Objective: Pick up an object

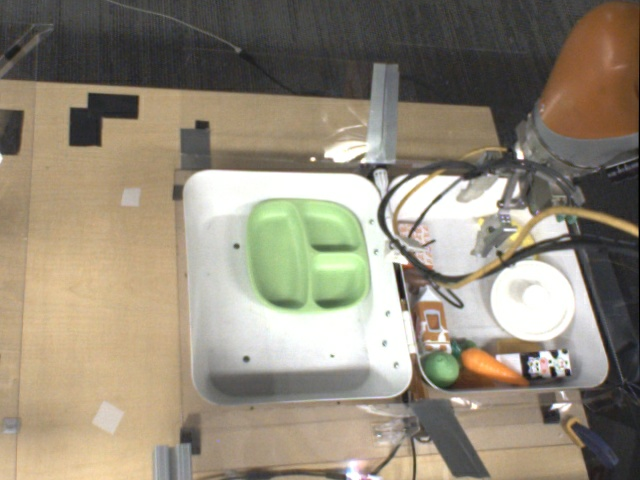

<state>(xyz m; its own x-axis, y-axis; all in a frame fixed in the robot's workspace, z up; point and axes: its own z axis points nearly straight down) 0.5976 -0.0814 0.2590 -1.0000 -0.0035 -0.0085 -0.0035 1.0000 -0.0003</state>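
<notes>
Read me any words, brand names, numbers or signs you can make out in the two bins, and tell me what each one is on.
No text can be read here.
Orange and white packet in the right bin: has print, too blurred to read.
Red and white wrapper under the cables: markings too small to read.
Small black and white box beside the carrot: pattern, no legible words.
Green divided plate and white round lid: no print visible.
</notes>
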